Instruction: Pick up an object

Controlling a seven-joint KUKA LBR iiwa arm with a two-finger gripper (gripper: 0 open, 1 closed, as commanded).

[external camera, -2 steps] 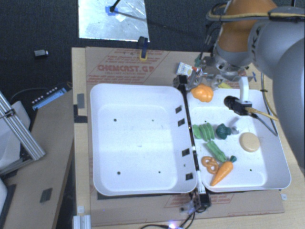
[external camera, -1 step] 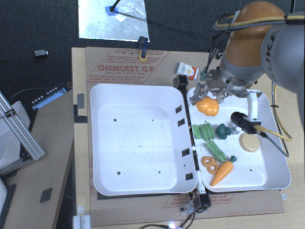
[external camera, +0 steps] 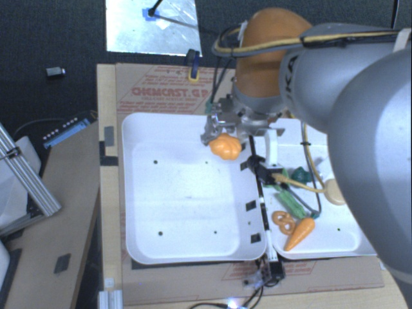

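Observation:
A round orange-yellow toy fruit (external camera: 225, 147) hangs over the far right corner of the left bin (external camera: 132, 192). My gripper (external camera: 224, 136) comes straight down onto it, and its metal fingers (external camera: 210, 132) close on the top of the fruit from both sides. The grey arm with its orange band (external camera: 270, 34) covers much of the right bin (external camera: 328, 244). In the part of that bin that shows lie an orange carrot (external camera: 299, 232), a small pretzel (external camera: 282, 219), a green vegetable (external camera: 291, 203), a teal piece (external camera: 300, 174) and a beige item (external camera: 335, 191).
Both bins rest on a cardboard sheet (external camera: 161, 89). A shiny metal plate (external camera: 151, 18) lies behind it, with a yellow-and-blue clamp (external camera: 193, 66) at the cardboard's far edge. An aluminium rail (external camera: 26, 179) stands at the left. A black divider strip (external camera: 261, 201) separates the bins.

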